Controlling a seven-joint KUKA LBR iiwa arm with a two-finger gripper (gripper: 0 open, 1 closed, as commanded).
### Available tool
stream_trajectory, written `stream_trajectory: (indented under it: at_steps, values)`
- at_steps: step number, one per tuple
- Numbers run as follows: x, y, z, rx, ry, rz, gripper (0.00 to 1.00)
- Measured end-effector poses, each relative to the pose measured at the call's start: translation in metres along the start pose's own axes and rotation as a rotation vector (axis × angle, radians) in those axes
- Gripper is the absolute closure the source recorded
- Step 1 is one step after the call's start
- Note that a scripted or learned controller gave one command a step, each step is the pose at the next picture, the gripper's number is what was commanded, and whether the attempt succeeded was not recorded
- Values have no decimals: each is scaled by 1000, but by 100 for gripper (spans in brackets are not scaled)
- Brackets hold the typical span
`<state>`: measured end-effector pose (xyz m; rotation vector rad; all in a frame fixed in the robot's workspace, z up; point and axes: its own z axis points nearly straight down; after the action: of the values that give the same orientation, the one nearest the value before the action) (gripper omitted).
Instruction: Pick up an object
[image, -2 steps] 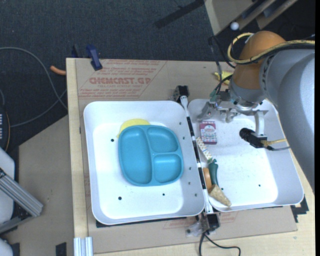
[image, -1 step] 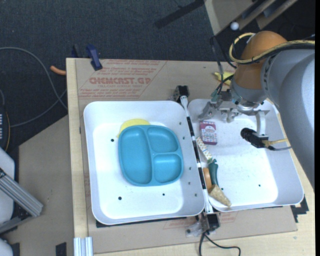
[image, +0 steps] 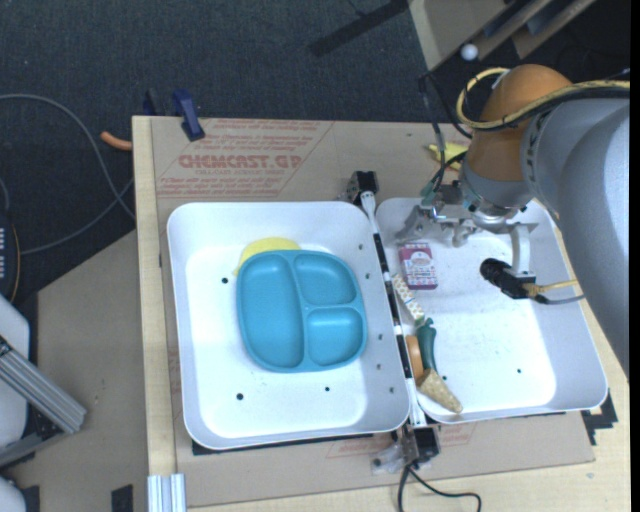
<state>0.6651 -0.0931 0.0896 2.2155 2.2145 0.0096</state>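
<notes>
Reaching stage: your gripper (image: 468, 222) hovers upper right in the right bin (image: 560, 380); whether it is open or closed cannot be told. Nearest target: pink packet (image: 418, 266), just lower left. Centre over it before descending.

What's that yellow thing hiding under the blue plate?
A rounded yellow edge peeks out past the far rim of the blue three-section plastic plate in the left white bin. The plate covers the rest, so what it is cannot be told.

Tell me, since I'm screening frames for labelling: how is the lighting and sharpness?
Camera view: even, soft light; the bins are bright white with little glare; the blue tray is sharp; the arm, close to the lens, looks soft and large.
</notes>
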Motion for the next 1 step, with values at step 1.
stream_trajectory:
  at_steps: [1]
  values:
    - [0, 4, 1, 3, 1, -1, 0]
